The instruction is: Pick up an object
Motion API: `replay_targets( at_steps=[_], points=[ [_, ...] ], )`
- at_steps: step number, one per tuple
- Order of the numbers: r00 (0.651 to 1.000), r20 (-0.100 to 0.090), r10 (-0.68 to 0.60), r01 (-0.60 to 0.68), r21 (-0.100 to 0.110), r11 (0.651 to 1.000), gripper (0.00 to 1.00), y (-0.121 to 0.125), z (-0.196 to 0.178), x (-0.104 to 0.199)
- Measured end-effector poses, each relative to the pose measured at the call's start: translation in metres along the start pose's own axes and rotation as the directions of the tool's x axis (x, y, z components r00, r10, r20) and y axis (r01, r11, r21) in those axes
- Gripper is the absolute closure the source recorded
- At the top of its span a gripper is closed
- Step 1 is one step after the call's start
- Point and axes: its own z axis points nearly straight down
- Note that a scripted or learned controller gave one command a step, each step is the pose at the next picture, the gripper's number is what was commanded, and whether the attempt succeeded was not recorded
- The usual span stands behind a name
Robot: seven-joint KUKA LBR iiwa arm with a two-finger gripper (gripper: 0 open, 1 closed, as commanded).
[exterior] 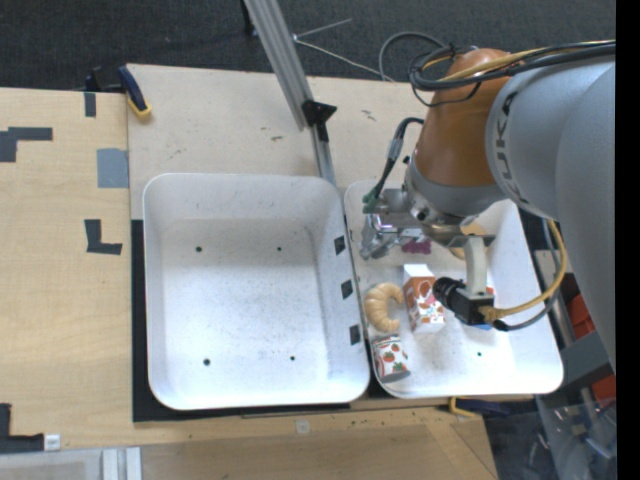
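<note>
Camera view: croissant (382, 306), carton (424, 302) and a second small carton (391, 358) lie in the right bin (520, 373), near its left wall. Gripper (383, 230) sits just above them, low in the bin; can't tell its opening or whether it holds anything, too blurred. Looks like the approach step; next is descend and close. Arm (520, 128) leans in from the right, wrist down.
</note>
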Motion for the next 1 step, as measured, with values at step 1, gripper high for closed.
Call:
replay_targets(
  at_steps=[1],
  points=[
    [1.0,0.0,0.0,0.0,0.001,1.0,1.0,0.0097,0.0024,0.0484]
  ],
)
